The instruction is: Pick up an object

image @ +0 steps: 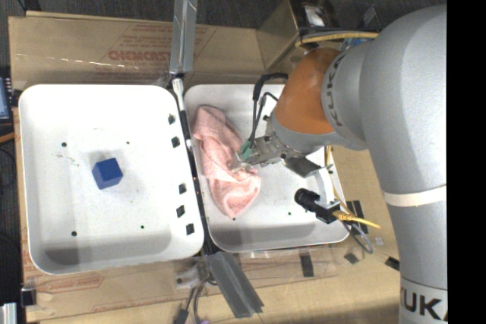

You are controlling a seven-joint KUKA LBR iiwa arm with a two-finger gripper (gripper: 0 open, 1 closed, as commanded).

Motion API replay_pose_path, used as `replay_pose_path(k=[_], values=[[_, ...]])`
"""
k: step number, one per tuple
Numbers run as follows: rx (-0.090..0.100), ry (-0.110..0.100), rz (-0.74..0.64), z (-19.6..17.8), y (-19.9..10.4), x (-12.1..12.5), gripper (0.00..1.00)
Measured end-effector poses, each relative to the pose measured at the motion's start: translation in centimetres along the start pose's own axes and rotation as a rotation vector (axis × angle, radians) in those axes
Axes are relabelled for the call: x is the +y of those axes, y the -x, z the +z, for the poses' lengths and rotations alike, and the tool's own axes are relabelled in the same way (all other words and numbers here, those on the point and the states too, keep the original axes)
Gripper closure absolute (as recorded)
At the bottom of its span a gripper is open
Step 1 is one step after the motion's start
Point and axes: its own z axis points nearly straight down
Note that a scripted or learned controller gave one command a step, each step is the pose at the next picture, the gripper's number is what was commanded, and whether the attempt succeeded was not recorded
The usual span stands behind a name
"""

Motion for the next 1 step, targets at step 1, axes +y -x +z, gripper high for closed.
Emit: replay_pose_path(k=[1], values=[[-0.001, 0.000, 0.000, -0.01, 0.03, 0.00, 0.00]])
